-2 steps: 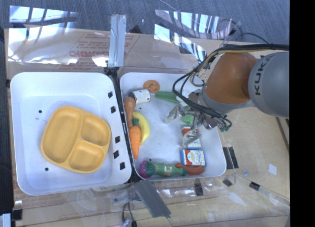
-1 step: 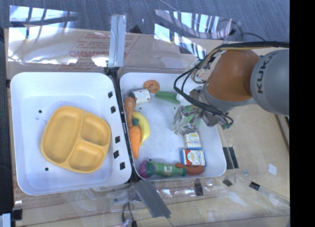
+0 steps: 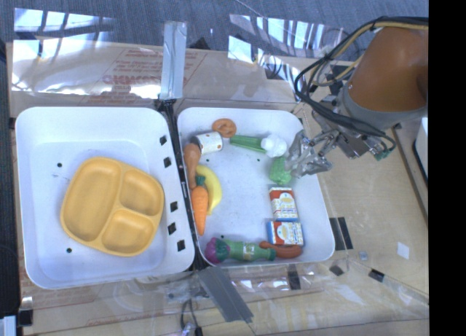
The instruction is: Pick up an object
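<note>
The right bin (image 3: 314, 203) holds several toy foods. A green broccoli (image 3: 280, 172) lies by its right wall. My gripper (image 3: 301, 155) hangs just above and to the right of the broccoli, at the bin's right rim, very close to it; whether it touches is unclear. A green leek with a white end (image 3: 256, 143) lies to the gripper's left. Two small cartons (image 3: 283, 203) (image 3: 285, 232) lie below the broccoli. A banana (image 3: 212, 186) and an orange carrot (image 3: 199, 208) lie near the bin's left wall.
A yellow divided plate (image 3: 111, 205) sits in the left bin (image 3: 29, 145). The right bin also holds an orange ring (image 3: 224, 127), a white can (image 3: 210, 142), a second carrot (image 3: 191, 158), a purple-green vegetable (image 3: 231, 249) and a red sausage (image 3: 285, 252). Cables (image 3: 328, 72) loop above the wrist.
</note>
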Available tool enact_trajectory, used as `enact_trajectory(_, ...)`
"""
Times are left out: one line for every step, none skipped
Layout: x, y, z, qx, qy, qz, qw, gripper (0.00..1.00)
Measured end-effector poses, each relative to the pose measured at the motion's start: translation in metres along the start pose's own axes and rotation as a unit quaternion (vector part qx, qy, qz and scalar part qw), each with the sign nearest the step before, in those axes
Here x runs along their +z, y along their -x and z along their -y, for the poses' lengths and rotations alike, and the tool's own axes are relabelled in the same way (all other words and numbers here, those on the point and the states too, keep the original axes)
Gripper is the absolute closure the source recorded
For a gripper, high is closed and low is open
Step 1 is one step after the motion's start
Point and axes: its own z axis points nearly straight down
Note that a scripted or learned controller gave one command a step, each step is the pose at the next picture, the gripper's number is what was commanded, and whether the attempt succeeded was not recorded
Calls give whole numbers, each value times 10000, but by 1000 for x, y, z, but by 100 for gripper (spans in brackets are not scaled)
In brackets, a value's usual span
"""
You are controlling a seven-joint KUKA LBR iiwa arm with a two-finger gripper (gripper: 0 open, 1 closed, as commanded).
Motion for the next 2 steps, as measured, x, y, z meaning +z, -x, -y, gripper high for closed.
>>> enact_trajectory(149, 35, -23, 477, 56, -35, 9988, 100)
enact_trajectory(-13, 67, -10, 269, -1, 8, 9996, 100)
